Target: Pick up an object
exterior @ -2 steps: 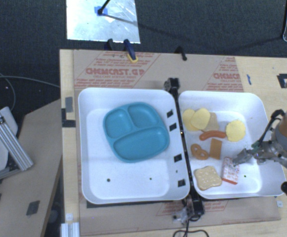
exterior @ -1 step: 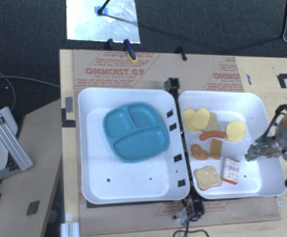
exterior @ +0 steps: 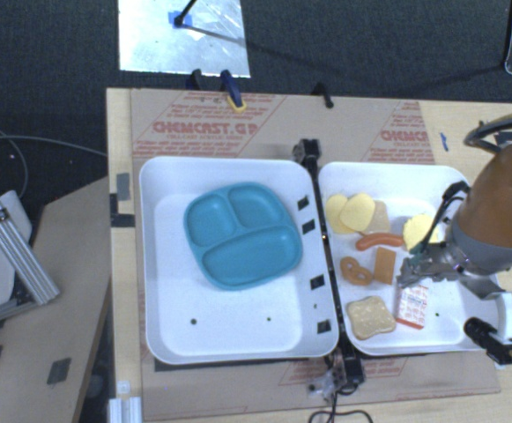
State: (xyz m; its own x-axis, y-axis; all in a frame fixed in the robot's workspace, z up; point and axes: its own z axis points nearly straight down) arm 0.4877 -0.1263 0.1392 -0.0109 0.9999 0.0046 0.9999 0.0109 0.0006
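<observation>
My gripper hangs low in the right bin, under the grey and orange wrist. It sits just above the top end of a red and white packet and right beside an orange-brown block. Close by lie a brown pretzel, a red sausage, a slice of toast, pale yellow chips and a yellow piece partly hidden by the arm. Nothing is visibly lifted.
The left bin holds a blue divided plate. A black divider with clips runs between the bins. Cardboard lies under both bins, and a shiny metal sheet lies beyond the bench.
</observation>
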